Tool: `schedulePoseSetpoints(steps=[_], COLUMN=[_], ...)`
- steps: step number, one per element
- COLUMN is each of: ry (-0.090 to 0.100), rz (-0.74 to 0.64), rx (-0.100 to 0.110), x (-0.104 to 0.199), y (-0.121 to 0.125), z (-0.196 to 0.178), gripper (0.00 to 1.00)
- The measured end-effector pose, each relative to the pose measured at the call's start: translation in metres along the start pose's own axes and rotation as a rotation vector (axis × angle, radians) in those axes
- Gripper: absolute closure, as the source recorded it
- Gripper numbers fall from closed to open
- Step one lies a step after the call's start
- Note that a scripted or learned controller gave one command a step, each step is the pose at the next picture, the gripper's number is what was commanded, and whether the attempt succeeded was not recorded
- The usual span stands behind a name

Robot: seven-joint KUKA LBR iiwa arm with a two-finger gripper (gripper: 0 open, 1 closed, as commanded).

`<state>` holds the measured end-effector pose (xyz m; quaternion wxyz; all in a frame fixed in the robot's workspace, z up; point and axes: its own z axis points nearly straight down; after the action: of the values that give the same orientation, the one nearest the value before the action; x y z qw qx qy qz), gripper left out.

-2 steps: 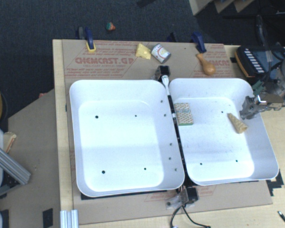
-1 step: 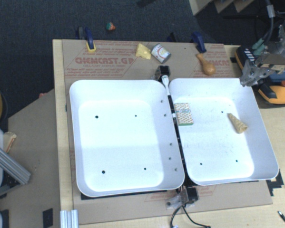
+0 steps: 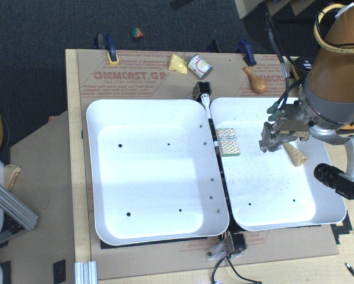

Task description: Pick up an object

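**Inspector:** Objects in the right bin (image 3: 318,215) number two that I can make out. A small patterned pad (image 3: 228,142), greenish with a check print, lies flat near the bin's left wall, just beside the divider between the bins. A tan wooden piece (image 3: 295,154) lies tilted toward the right side of the same bin.

**Clerk:** And the arm?

**Inspector:** It reaches in from the right, grey with an orange section above the wrist. The gripper (image 3: 273,141) sits over the right bin's upper middle, just left of the wooden piece and well apart from the patterned pad.

**Clerk:** Holding anything?

**Inspector:** I cannot tell. The tool's dark body and cabling hide its tip, so its opening is not readable, and nothing is visibly clamped in it.

**Clerk:** The other bin?

**Inspector:** The left bin (image 3: 100,158) is white, with small dark dots on its floor.

**Clerk:** Anything on the bench outside the bins?

**Inspector:** On the brown board (image 3: 82,99) behind them: a yellow wedge (image 3: 178,64), a small white-and-grey box (image 3: 200,66) touching or just beside it, and a wooden pear-shaped item (image 3: 256,80) farther right. Blue clamps (image 3: 111,47) grip the board's far edge.
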<state>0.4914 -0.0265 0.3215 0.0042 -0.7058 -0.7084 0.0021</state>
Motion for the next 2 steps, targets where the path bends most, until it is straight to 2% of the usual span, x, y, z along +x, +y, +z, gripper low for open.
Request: schedulePoseSetpoints(steps=[1,2], ry=[-0.003,-0.002], rz=[0.0,-0.001], rx=[-0.02,-0.002], x=[0.017,0.092], y=[0.019,0.022], z=[-0.077,-0.011], gripper=[1.0,1.0])
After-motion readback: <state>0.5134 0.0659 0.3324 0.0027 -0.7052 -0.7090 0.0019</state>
